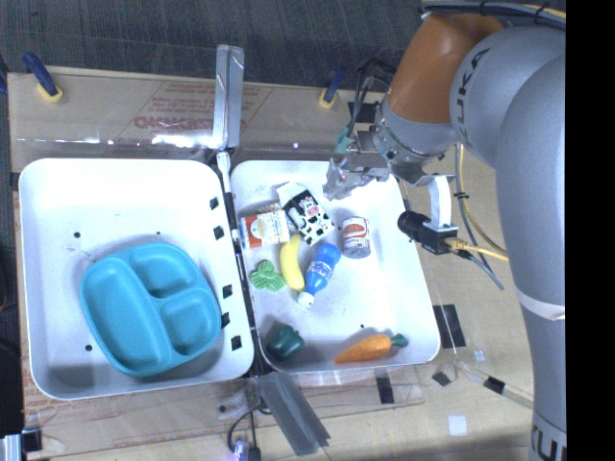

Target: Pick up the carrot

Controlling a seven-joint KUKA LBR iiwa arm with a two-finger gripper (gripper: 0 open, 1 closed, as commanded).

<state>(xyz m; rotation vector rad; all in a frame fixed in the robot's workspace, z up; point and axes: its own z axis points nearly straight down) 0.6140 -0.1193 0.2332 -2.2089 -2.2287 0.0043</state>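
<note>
Camera view shows the grey arm (509, 161) reaching in from the right, its orange band above the wrist and the gripper (342, 176) hanging over the far edge of the right bin (408, 286), the landmark for everything else here. The wrist points down and leftward, the tool tips hovering just above the bin's far rim, close to the black-and-white carton (308, 214) and the small can (356, 237). How far the jaws stand apart cannot be told from this slant, and nothing is seen between them. To the left of the right bin sits the other bin (38, 257), bearing a blue divided tray (149, 305). The carrot (367, 348) lies at the right bin's near edge, almost against the near wall, well apart from the gripper, with its green top pointing right. The likely trouble is that wall: a descent beside it could put one fingertip on the rim, or push the carrot flat against the side so it rolls or slips out of a closing grasp. Its tapered shape may also squirt free if pinched near the thin end. A straight path across the bin passes over the blue bottle (322, 269), the banana (291, 263) and the dark green piece (282, 340) in the near left corner, which a low sweep might knock.
</note>
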